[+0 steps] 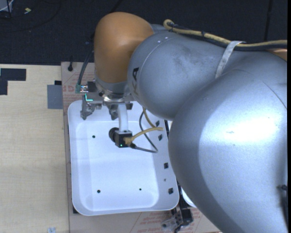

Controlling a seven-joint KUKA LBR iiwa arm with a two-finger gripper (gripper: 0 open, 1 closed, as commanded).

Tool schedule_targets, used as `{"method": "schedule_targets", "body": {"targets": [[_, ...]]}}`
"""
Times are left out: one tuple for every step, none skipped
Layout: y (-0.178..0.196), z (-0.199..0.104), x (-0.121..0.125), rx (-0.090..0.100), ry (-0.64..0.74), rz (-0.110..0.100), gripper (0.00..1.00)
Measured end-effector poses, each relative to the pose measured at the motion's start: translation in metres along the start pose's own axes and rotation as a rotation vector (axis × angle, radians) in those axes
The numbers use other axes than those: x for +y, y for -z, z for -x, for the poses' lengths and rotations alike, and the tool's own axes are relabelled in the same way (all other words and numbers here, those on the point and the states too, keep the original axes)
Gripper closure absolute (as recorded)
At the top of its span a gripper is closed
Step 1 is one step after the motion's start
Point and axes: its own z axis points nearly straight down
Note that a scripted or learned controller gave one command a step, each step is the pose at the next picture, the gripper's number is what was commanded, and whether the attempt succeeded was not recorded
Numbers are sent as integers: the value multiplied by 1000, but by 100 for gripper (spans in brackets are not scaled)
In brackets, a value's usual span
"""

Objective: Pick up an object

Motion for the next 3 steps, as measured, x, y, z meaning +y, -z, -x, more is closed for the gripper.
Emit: {"method": "schedule_targets", "body": {"targets": [[10, 0, 0, -1, 2, -1, 100], [10, -1, 0, -1, 4, -2, 0], [20, -1, 0, -2, 9, -3, 100]]}}
